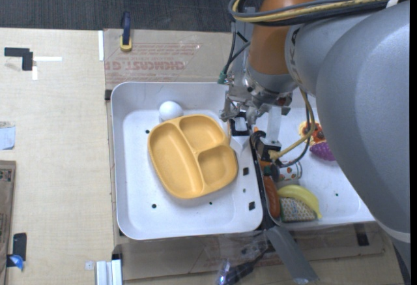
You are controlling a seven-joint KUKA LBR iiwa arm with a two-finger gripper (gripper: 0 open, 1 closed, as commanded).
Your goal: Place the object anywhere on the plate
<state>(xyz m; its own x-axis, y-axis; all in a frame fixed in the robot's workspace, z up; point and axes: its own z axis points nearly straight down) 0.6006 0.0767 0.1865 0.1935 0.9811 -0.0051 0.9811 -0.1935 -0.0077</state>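
Note:
A yellow plate (pixel 192 156) with three compartments lies in the left white bin (pixel 130 205). My gripper (pixel 239 124) hangs by the plate's upper right edge, over the wall between the two bins. I see no object in it from this angle. A small white ball (pixel 171 109) rests on the bin floor against the plate's upper left rim. In the right bin (pixel 339 202) lie a banana (pixel 301 197), a red sausage-like piece (pixel 271 191) and a purple and orange toy (pixel 318 143).
The arm's grey body and orange band cover most of the right bin. A speckled green pad (pixel 296 211) sits under the banana. Cables loop down from the wrist over the divider. A blue and yellow clamp (pixel 126 36) stands on the cardboard behind the bins.

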